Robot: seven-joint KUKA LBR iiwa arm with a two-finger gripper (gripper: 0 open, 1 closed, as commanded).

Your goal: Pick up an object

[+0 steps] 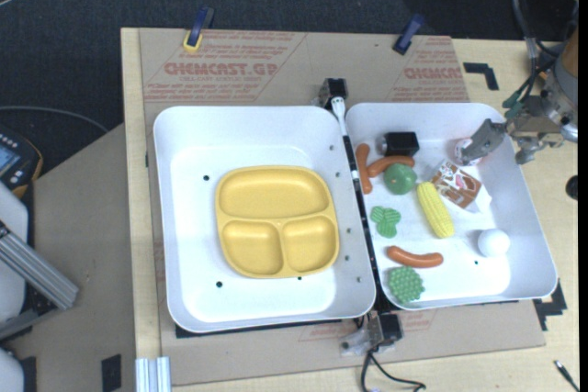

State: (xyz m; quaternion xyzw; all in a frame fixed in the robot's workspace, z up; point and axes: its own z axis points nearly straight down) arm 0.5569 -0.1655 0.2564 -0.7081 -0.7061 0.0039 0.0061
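The right bin (pixel 528 225) holds several toy foods: a black block (pixel 401 143), two orange sausages (pixel 366 170) (pixel 414 257), a green ball (pixel 400 179), a yellow corn cob (pixel 435 208), a red-and-white packet (pixel 459 186), a white ball (pixel 493 242), a green broccoli piece (pixel 386 219) and a knobbly green piece (pixel 406 285). My gripper (pixel 503 145) hangs over the bin's far right corner, just right of the packet. It is open with nothing between its fingers (pixel 480 145).
The left bin (pixel 184 197) holds a yellow divided plate (pixel 276 220). A raised rim (pixel 354 197) separates the two bins. Clamps (pixel 196 29) (pixel 408 34) sit at the board's far edge, and cables run behind the arm at the right.
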